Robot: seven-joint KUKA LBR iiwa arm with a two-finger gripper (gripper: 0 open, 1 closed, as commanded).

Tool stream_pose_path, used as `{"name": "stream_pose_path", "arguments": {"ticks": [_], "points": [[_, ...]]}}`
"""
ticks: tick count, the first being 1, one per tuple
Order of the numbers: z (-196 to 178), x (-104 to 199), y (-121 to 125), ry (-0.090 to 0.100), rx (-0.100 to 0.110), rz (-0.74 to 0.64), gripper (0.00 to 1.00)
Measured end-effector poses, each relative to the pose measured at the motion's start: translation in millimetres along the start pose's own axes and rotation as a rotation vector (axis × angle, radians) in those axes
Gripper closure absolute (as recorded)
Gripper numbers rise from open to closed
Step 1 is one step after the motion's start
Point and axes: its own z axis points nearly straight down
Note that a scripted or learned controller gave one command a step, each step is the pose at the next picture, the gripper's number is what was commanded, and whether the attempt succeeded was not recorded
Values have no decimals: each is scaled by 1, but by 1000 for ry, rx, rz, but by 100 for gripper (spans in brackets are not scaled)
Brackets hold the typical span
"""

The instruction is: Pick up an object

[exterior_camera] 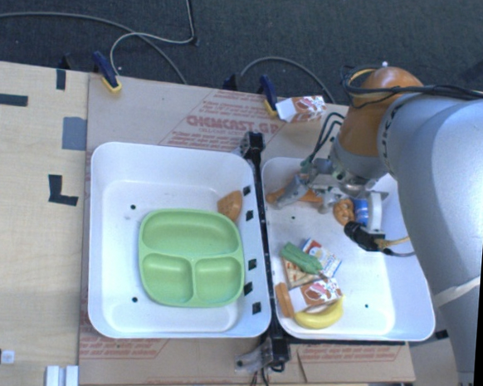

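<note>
Down in the right bin [398,313], the claw [296,192] hangs low near the upper left corner, just beside the divider between the two bins; whether it is released or clenched cannot be told from this angle. Small orange pieces [308,195] lie right under and beside it, too blurred to name, and nothing can be seen gripped. A further orange item [343,210] and a blue-and-white container [365,211] sit just to the right, beneath the wrist.

Lower in the same bin a cluster of toy foods lies close together: a green vegetable-like piece [299,257], a small printed white carton [323,258], a pizza-like wedge [300,276], a red-and-white packet [318,292], an orange carrot-like piece [283,299] and a yellow banana [318,316] curving along the bottom, touching the packet.

The left bin [108,244] holds a pale green divided tray [191,256] lying flat, and an orange lump [231,203] near the tray's upper right corner, against the bin's right wall.

The arm's grey body [442,179] covers the right bin's upper right part. A small printed packet [300,109] rests on the cardboard-covered bench [164,115] above the bins.
</note>
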Motion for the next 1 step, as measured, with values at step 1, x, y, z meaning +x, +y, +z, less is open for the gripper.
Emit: {"name": "stream_pose_path", "arguments": {"ticks": [1], "points": [[0, -4, 0, 5, 1, -1, 0]]}}
